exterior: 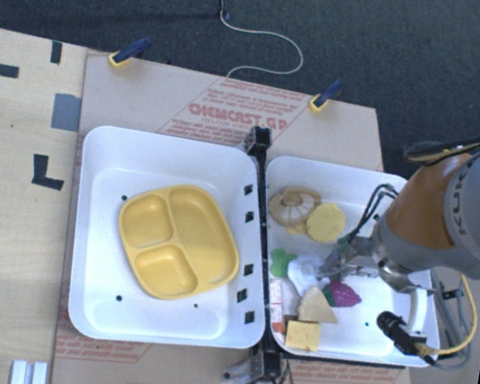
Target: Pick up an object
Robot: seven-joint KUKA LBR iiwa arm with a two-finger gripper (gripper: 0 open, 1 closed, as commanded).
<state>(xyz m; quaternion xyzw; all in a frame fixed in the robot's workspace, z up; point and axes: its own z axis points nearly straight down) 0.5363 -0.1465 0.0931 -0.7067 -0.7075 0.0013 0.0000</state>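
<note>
My gripper (334, 268) reaches down into the right bin (351, 342) from the right, its tip over the cluster of small items in the middle. Right beside the tip lie a purple piece (346, 295), a white item (307, 271) and a green piece (280, 262). Farther back sit a beige shell-like object (294, 207) and a round yellow piece (326, 221). Toward the front lie a tan wedge (317, 308) and a yellow block (303, 335). The fingertips are too small and cluttered to read.
The left bin (86, 297) holds a yellow compartment tray (179, 240). A black divider with clips (256, 235) runs between the bins. A red-and-white tube (276, 295) lies along the right bin's left wall. The arm's cable and black fitting (403, 334) hang over the bin's right side.
</note>
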